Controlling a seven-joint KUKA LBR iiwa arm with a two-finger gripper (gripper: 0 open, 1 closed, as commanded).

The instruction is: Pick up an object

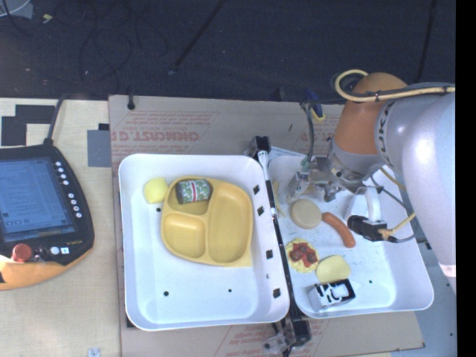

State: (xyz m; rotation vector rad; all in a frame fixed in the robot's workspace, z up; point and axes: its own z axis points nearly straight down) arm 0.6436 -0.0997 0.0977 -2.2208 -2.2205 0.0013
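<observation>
My gripper hangs low over the back of the right bin, just behind a round beige disc. An orange-red sausage lies to the right of the disc. In front of these lie a small pizza slice, a pale yellow lump and a black-and-white block. The left bin holds a yellow divided plate with a small can in its back left compartment. A yellow ball rests beside the plate.
The grey arm with its orange band fills the right side above the right bin, trailing cables. A black divider runs between the bins. A tablet pendant lies on the bench at the left.
</observation>
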